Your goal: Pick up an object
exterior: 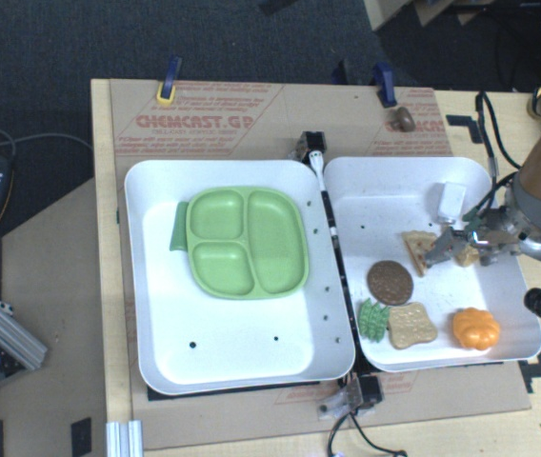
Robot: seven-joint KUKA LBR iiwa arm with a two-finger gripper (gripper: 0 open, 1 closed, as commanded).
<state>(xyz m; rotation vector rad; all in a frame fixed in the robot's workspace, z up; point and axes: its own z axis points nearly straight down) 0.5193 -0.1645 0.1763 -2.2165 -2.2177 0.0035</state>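
Note:
My gripper [449, 248] reaches in from the right and hangs low over the right bin [366, 184]. Its tip is right beside a tan wedge-shaped piece [416, 247], maybe touching it. A white block [450, 198] lies just behind the gripper. In front of it sit a round brown cookie [390, 282], a green broccoli piece [374, 320], a tan slice of bread [411, 325] and an orange pepper [475, 328].
The left bin [156, 312] holds a green divided plate [247, 241]. The ridge where the two bins meet [332, 255] runs between them. Cables and clamps lie along the cardboard behind the bins.

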